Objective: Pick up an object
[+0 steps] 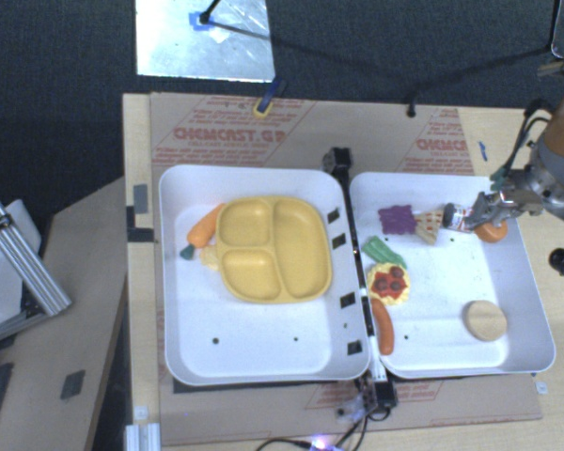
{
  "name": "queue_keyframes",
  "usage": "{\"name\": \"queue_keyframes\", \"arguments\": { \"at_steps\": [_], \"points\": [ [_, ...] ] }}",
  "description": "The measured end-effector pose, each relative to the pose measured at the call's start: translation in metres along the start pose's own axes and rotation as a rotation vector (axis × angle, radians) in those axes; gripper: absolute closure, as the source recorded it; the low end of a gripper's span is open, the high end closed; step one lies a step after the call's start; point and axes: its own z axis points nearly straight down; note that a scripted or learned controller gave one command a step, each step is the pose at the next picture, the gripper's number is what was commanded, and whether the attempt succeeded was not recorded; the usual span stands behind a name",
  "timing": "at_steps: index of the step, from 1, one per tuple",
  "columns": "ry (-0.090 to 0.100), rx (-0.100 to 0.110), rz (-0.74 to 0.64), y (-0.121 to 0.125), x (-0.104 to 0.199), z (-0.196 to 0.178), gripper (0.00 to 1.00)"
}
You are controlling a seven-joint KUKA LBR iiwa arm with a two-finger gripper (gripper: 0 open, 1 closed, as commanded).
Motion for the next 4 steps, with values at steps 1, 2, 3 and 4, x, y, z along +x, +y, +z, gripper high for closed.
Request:
{"name": "queue_keyframes", "arguments": {
  "at_steps": [1, 2, 3, 4],
  "points": [
    [0.004, 0.007, -0.004, -0.004, 0.056, 0.008, 1.00],
    [0.004, 0.007, -0.004, -0.015, 0.107, 0.004, 1.00],
    [0.004, 0.006, -0.005, -0.007, 0.155, 0.005, 1.00],
    [0.003, 0.006, -0.002, -0.002, 0.159, 0.004, 1.00]
  ]
}}
